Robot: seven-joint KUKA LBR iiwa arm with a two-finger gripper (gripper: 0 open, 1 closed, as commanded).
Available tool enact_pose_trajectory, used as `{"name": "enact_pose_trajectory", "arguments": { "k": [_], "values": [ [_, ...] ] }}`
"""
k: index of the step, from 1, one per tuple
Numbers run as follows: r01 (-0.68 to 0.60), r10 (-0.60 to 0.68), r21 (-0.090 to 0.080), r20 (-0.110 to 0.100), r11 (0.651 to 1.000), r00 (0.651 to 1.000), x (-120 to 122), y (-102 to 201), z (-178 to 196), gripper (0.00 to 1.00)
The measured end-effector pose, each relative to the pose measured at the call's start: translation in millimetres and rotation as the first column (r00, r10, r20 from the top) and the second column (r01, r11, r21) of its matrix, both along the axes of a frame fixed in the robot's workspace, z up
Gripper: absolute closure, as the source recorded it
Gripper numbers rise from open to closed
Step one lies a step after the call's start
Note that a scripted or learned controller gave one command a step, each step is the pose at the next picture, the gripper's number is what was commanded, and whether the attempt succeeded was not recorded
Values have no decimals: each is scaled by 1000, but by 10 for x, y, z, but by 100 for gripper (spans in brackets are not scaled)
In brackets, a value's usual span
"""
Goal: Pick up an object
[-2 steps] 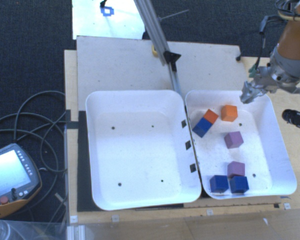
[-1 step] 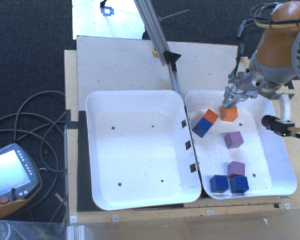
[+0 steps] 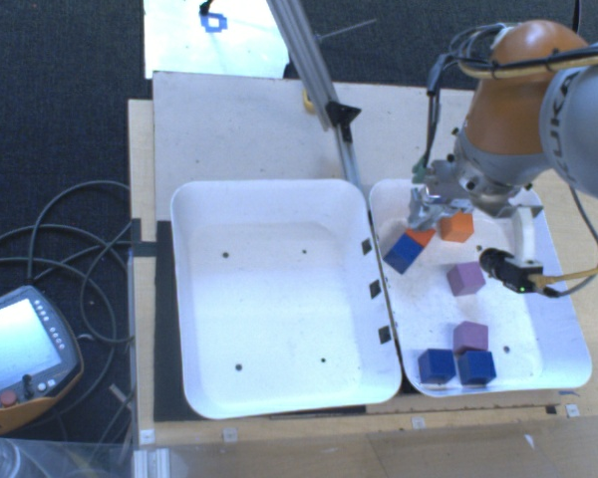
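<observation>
My gripper point(image 3: 428, 210) hangs over the far left part of the right bin point(image 3: 568, 352). Just below it, a small orange-red block point(image 3: 420, 237) rests against a blue block point(image 3: 403, 254) near the bin's left wall. Another orange block point(image 3: 456, 227) lies right beside the gripper, on its right. Whether the gripper touches the orange-red block is unclear from this angle. A purple block point(image 3: 465, 278) lies in the middle of the bin.
At the near end of the right bin sit a second purple block point(image 3: 470, 336) and two blue blocks point(image 3: 437, 365) point(image 3: 476, 367). The left bin point(image 3: 194, 217) adjoins on the left. A slanted metal pole point(image 3: 309, 53) crosses behind the bins.
</observation>
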State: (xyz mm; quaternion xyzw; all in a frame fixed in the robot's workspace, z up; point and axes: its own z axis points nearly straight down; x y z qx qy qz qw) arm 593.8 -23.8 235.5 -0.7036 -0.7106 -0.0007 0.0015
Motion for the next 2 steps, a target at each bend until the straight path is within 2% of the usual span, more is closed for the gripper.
{"name": "enact_pose_trajectory", "arguments": {
  "k": [1,2],
  "values": [
    [-1,1,0,0,1000,1000,-182,552,-101,100],
    [-1,1,0,3,1000,1000,-314,1043,4,100]
  ]
}}
